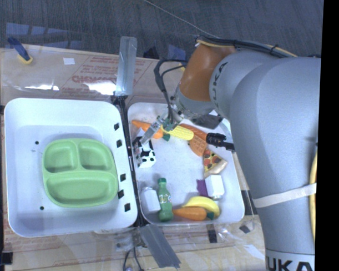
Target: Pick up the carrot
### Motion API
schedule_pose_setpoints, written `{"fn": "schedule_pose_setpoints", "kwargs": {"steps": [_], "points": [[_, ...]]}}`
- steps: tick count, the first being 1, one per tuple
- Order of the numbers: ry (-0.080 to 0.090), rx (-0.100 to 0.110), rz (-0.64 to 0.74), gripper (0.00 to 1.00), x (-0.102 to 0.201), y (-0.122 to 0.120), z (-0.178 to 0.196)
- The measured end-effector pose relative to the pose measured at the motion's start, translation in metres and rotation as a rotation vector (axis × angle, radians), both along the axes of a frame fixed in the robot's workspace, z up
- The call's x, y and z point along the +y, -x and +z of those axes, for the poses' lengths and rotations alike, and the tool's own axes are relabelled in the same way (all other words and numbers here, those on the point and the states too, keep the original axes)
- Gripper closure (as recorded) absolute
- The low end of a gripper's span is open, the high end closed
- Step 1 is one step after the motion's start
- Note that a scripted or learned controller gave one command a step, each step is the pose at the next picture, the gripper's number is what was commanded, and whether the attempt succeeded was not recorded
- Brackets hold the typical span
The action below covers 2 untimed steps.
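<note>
Reads "UKA" on the grey arm (279,164), cut off; two-finger gripper (149,136) near orange carrot (143,127), grasp impossible to tell.

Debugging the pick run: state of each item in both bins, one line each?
gripper: down in right bin beside the carrot, grip unclear
carrot: lying flat at top left of right bin
corn: lying flat
green bottle: lying on its side
banana: lying flat
green tray: flat in left bin
</note>
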<state>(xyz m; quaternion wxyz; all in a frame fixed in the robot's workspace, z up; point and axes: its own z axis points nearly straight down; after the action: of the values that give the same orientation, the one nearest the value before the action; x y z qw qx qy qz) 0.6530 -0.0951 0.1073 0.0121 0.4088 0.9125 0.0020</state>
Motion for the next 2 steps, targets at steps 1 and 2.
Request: {"fn": "schedule_pose_setpoints", "kwargs": {"steps": [1,2], "points": [[0.000,-0.010,0.011,1.00,0.004,-0.003,0.014],[0.000,-0.009,0.149,1.00,-0.003,0.049,0.000]]}}
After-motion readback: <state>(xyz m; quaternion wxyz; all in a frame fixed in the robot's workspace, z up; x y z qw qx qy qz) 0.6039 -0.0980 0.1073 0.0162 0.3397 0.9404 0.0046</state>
